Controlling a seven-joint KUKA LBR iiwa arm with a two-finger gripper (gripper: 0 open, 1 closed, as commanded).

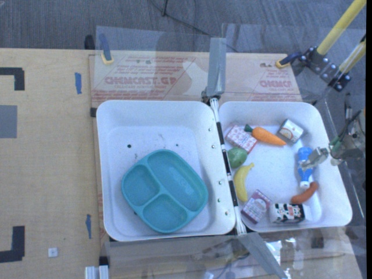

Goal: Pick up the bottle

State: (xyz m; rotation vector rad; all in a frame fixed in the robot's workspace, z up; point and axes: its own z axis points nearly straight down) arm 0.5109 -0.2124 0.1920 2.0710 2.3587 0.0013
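- Nearest the camera, along the front wall of the right bin (343, 211), a small cow-print carton (288, 213) lies beside a pink-and-white packet (256, 206), and a sausage (304, 192) lies just behind the carton.
- In the left bin (110, 121) a teal divided plate (164, 189) sits toward the front (nothing there matters for this job).
- The bottle (303, 166), blue with a white end, lies in the right part of the right bin, running front to back, its near end almost touching the sausage.
- The gripper (319, 156) comes in from the right, its pale metal tip at the upper part of the bottle; whether the fingers are spread or closed I cannot tell, and nothing is clearly seen between them.
- My judgement: the step in hand is the approach and grasp. To do it well, the fingers ought to straddle the bottle across its narrow width, about mid-body, and come down square so the round body does not roll away.
- The sausage is the main risk, being so close; a grasp further from it looks safer.
- Further left lie a banana (242, 181) and a green fruit (236, 157), well apart from the bottle.
- Farthest back sit a pink packet (239, 137), a carrot (268, 135) and a small box (290, 130).
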